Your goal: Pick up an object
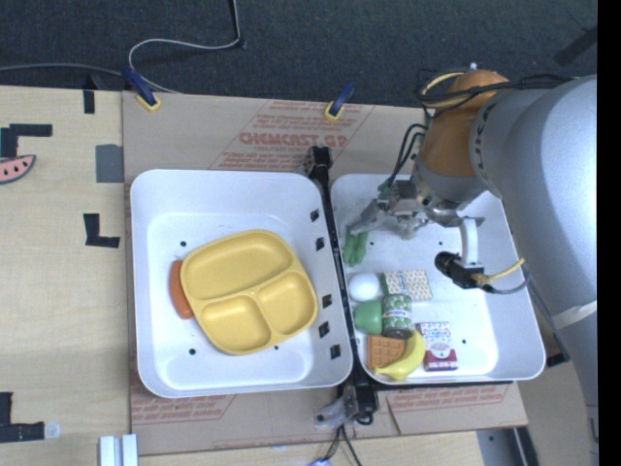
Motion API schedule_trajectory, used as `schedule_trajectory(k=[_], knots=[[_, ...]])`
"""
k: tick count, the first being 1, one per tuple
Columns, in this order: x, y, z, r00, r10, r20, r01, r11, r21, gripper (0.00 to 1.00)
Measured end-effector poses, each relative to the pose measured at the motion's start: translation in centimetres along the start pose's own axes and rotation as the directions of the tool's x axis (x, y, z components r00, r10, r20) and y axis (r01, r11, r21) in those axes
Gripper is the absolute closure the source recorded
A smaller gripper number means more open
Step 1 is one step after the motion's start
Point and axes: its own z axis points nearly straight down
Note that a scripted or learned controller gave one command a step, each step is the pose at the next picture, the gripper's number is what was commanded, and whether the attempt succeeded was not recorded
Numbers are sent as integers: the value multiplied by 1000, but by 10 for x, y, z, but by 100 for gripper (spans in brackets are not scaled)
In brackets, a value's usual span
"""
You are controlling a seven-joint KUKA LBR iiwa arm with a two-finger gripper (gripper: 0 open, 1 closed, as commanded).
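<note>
Camera view, pincer [361,229] over right bin [505,343], near green object [354,250]

A dark carpet-like floor [291,17] fills the top of the view, with a thin cable [184,45] looping across it. Below lies the pale wood counter [58,289], marked with black tape pieces [97,229]. A brown cardboard sheet [281,134] with red print covers its middle, held at the far edge by two blue-and-yellow clamps [340,103]. Light is even and soft.
</note>
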Motion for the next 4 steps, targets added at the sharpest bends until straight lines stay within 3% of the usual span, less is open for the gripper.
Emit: schedule_trajectory(k=[1, 2, 3, 4], knots=[[1, 1, -11, 1000, -2, -1, 2, 1000, -3, 100], [1, 1, -11, 1000, -2, -1, 2, 1000, -2, 0], [2, 1, -20, 1000, -3, -2, 3, 1000, -1, 100], [61, -42, -97, 1000, -1, -2, 1, 1000, 7, 100]])
